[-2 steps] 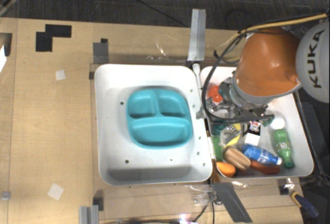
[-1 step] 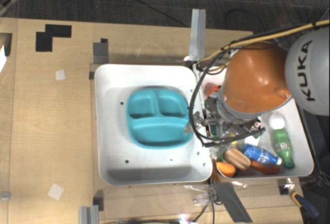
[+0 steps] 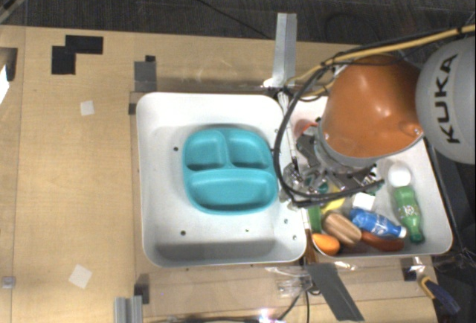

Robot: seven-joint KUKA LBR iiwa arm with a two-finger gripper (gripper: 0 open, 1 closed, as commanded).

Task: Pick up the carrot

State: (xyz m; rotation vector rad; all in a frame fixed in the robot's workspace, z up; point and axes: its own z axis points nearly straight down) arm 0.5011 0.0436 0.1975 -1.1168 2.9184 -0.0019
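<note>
Hovering gripper (image 3: 316, 178) over right bin (image 3: 439, 236); carrot (image 3: 325, 242) at front edge

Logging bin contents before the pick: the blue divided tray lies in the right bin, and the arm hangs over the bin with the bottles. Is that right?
Not quite. The camera view shows the blue divided tray in the left bin, not the right one. The arm does hang over the right bin, where the bottles lie.
</note>
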